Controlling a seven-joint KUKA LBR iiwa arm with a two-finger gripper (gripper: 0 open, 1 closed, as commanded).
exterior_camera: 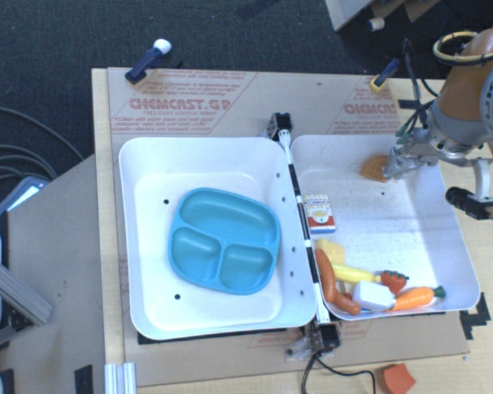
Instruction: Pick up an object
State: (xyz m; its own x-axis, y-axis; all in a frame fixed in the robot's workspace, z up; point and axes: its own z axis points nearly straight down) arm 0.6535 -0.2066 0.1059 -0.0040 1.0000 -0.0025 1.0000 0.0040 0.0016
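Observation:
The right bin [427,220] holds a small brown object [374,167] near its far edge. A small red and white box [318,214] lies by the divider. Toy food is piled at the near edge: a hot dog [329,281], a yellow piece [338,257], a white block [375,295] and a carrot [412,297]. My gripper [397,164] hangs over the far right part of this bin, just right of the brown object and almost touching it. The object sits beside the fingers, not between them.
The left bin [140,220] holds a blue three-compartment plate [223,240]. A black clamp [279,125] sits at the far end of the divider between the bins. A blue-handled tool [146,61] lies on the board behind the left bin. An orange block [397,377] rests on the bench front.

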